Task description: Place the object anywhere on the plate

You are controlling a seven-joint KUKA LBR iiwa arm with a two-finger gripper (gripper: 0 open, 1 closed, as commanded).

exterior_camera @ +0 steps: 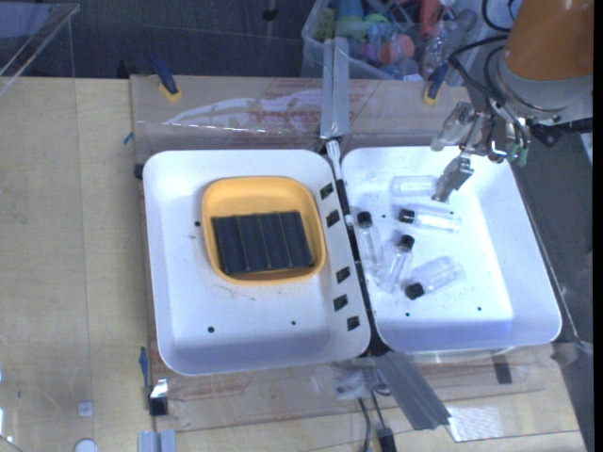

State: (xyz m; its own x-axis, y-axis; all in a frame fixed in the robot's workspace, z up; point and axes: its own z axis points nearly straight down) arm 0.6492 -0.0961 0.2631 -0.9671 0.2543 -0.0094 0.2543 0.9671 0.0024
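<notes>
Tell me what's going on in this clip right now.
A KUKA arm reaches in over the right bin, its tool low among several clear plastic vials with black caps. Whether it has one is hard to tell from this view. The yellow plate sits in the left bin with a dark ribbed block already on it. All the vials visible lie in the right bin.
</notes>
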